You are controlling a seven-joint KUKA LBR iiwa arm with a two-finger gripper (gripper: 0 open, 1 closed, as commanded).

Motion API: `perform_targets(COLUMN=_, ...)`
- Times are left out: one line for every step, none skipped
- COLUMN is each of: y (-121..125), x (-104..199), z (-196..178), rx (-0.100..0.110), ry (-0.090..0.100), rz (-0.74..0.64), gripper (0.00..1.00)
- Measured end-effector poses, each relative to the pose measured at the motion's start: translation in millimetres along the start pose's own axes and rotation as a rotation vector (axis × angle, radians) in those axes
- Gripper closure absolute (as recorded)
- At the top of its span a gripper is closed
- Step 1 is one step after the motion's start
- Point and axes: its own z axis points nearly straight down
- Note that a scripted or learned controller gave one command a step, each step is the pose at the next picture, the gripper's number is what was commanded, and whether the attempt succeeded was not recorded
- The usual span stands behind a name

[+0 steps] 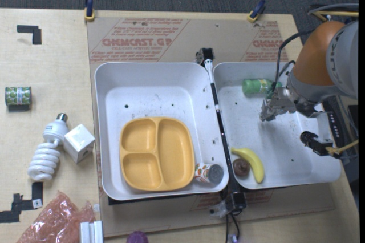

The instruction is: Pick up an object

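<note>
Two-finger metal gripper (268, 114) is hanging over the right shallow white bin (296, 173), in its upper middle, tips pointing down toward the bin floor. Too small and blurred to tell how the tips are set; nothing is showing between them. Grey arm with orange band (316, 56) is reaching in from the right, its upper part cut off by the frame edge, black cables looping around the wrist.

One green plastic bottle (258, 86) is lying on its side just above the gripper, near the bin's back wall; its right end is passing behind the wrist and cables. One yellow banana (252, 162) is lying near the front left corner of the same bin, with one small brown round object (240, 166) touching its left side; what that is cannot be made out.

Left shallow white bin (114, 88) is bearing one yellow three-compartment plastic tray (157, 153). One small can lying on its side, grey end showing (209, 173), is sitting against the tray's lower right corner.

Outside the bins, on the left bench: one white spiral light bulb (47, 148), one small white cube box (79, 142) touching it, one small green can (17, 96) well apart above. One pink crinkled bag (54, 219) is being cut off by the bottom edge.
</note>
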Motion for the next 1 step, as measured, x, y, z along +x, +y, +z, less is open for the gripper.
perform_targets(y=-48.9, x=-62.2, z=-23.0, rx=0.001, ry=0.001, rz=0.001, gripper=1.0)
